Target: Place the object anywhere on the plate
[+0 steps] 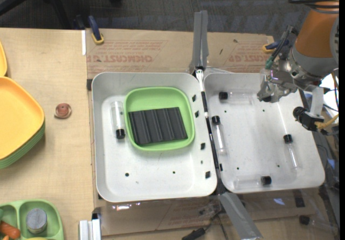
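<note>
Camera view: the dark ribbed slab (157,125) lies flat on the green plate (159,97) in the left bin (108,174), its long axis running left to right with a slight tilt, its ribs crossing that axis. It sits toward the plate's near side, leaving bare green rim at the far side. A clear tube with a black cap (117,118) lies just beside the plate's left edge. My claw (268,93) hangs over the far part of the right bin (253,142), well apart from the plate; I cannot tell how far it is open. Several more tubes lie scattered there.
</note>
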{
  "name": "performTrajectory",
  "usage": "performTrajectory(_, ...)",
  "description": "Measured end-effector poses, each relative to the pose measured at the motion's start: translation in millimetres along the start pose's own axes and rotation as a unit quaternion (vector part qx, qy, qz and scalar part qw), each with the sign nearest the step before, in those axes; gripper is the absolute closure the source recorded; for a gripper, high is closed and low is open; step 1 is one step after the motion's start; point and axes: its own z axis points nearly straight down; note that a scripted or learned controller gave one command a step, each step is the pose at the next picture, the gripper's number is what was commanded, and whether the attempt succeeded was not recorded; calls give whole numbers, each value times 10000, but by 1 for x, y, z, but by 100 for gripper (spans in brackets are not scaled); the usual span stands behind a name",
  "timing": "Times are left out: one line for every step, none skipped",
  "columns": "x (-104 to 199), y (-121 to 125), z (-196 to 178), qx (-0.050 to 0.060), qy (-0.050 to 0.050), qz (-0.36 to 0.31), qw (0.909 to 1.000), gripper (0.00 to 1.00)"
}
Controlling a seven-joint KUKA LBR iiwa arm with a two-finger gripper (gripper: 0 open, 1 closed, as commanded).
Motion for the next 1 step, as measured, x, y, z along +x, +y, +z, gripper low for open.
performTrajectory(0,0,0,-3,0,1,10000,0)
